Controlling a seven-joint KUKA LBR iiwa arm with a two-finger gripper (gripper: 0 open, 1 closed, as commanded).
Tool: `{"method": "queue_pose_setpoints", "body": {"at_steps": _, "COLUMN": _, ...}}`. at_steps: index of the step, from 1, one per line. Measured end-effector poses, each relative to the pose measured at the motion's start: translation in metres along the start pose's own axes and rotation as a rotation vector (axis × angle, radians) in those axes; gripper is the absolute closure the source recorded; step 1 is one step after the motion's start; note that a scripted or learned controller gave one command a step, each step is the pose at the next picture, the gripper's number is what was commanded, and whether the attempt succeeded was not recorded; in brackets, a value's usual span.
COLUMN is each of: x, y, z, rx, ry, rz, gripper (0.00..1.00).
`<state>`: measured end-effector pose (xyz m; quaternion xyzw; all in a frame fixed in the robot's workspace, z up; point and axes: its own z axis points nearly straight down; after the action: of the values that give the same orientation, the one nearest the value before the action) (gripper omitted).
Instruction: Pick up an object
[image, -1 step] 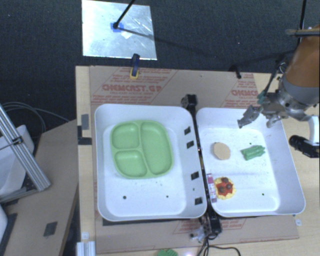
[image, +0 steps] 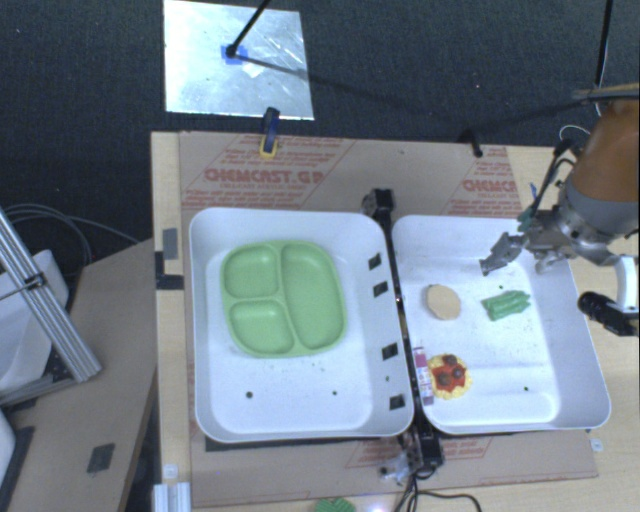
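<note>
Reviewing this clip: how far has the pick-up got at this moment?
Done: nothing is lifted. The tan round piece, the green piece and the red and yellow piece all lie on the floor of the right bin. In hand: the tool sits over that bin's upper part, apart from all three. Left: choose one, descend, grip and lift.

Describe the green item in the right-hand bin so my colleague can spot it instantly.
Start at the right bin of the two white bins. Three small things lie in it: a tan round piece, a red and yellow piece near the divider, and the green item. It is the elongated green one, farthest right, just below the gripper.
</note>
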<state>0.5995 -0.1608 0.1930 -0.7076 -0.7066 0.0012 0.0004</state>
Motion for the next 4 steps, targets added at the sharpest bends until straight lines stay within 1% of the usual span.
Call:
{"method": "queue_pose_setpoints", "body": {"at_steps": 1, "x": -0.032, "y": -0.011, "z": 0.023, "rx": -0.002, "ry": -0.001, "rz": 0.0, "gripper": 0.0}}
{"method": "queue_pose_setpoints", "body": {"at_steps": 2, "x": -0.046, "y": -0.016, "z": 0.113, "rx": 0.0, "ry": 0.001, "rz": -0.001, "gripper": 0.0}}
{"method": "queue_pose_setpoints", "body": {"at_steps": 3, "x": -0.045, "y": 0.024, "z": 0.107, "rx": -0.009, "ry": -0.001, "rz": -0.006, "gripper": 0.0}}
{"method": "queue_pose_setpoints", "body": {"at_steps": 4, "x": -0.03, "y": -0.018, "z": 0.109, "rx": -0.001, "ry": 0.002, "rz": -0.002, "gripper": 0.0}}
